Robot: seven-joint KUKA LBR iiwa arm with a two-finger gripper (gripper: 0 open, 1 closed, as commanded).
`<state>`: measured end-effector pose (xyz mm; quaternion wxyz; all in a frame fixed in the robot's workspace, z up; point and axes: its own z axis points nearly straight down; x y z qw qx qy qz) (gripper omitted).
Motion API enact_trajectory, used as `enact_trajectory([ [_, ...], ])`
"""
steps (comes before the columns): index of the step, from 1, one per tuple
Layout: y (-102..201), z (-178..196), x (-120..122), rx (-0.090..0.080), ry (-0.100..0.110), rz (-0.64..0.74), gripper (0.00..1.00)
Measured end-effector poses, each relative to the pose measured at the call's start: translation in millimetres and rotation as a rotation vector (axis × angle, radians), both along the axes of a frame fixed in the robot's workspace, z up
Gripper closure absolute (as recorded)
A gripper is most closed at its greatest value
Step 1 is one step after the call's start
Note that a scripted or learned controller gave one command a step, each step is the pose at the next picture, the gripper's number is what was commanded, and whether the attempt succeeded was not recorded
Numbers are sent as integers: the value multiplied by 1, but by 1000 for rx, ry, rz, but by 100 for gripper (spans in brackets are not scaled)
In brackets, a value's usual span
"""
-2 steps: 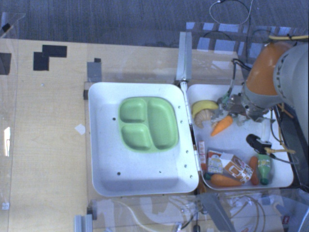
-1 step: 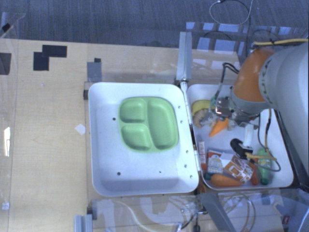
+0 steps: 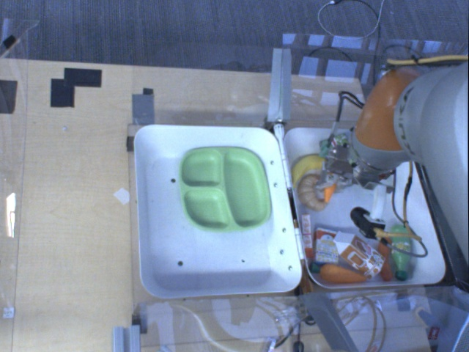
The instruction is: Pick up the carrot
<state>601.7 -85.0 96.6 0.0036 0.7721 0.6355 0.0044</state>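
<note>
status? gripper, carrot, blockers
Gripper low in right bin, far end. Carrot at near wall, not gripped. Packets crowd it.

The arm (image 3: 432, 116) runs off the frame at 3 o'clock and hides the right bin's (image 3: 432, 270) far corner.

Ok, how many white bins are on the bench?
2. The left bin holds a green tray; the right bin, beside it, holds the carrot and clutter, under the gripper.

Smooth glossy green three-compartment plastic tray (image 3: 224, 188) in matt white plastic bin (image 3: 157, 218); pale bench (image 3: 66, 218) around it looks like wood laminate.
</note>
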Motion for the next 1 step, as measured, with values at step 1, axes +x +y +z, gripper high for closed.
enact_trajectory([
  [1, 19, 86, 2, 0, 11, -103, 100],
])
